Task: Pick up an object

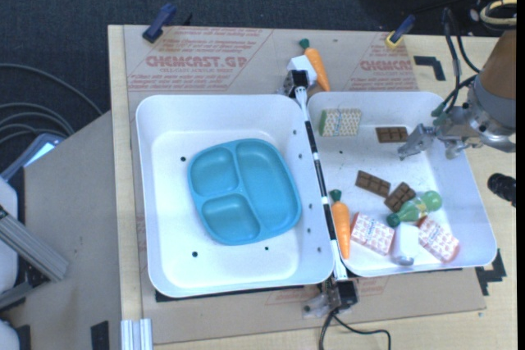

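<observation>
Gripper [416, 142] of grey metal, finger state unreadable, above right bin [467, 176]; smooth blue sectioned plate [244, 190] in left bin [164, 176].

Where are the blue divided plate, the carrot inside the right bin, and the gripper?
blue divided plate [244, 190], camera view, centre ridge.
carrot [341, 227], camera view, orange body.
gripper [420, 140], camera view, between its fingertips.
</observation>
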Controlling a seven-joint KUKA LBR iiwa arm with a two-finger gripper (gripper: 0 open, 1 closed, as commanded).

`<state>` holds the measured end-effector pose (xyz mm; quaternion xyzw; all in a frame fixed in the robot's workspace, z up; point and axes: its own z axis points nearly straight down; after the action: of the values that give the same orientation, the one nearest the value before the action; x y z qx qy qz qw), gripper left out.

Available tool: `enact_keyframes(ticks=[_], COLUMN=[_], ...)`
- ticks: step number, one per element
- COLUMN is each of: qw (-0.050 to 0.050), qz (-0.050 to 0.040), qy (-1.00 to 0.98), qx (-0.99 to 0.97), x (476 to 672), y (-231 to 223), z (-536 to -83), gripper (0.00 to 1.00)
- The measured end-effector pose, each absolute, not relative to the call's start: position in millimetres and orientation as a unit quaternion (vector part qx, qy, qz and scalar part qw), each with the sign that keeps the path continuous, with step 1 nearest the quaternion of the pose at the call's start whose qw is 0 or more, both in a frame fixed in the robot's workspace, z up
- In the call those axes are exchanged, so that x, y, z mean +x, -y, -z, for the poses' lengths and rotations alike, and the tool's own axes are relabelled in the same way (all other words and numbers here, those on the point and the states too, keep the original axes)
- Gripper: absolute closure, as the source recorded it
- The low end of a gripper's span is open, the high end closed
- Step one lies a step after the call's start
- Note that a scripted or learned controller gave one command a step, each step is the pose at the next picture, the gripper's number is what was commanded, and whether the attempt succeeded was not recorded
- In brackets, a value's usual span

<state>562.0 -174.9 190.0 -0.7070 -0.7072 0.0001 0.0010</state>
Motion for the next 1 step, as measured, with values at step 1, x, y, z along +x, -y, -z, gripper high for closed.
enact_keyframes(ticks=[1], qw=[0.001], qz=[-0.0004], qy=[0.707], qx=[-0.707], x=[515.0], y=[110.4], z=[-141.3], gripper=[0.00])
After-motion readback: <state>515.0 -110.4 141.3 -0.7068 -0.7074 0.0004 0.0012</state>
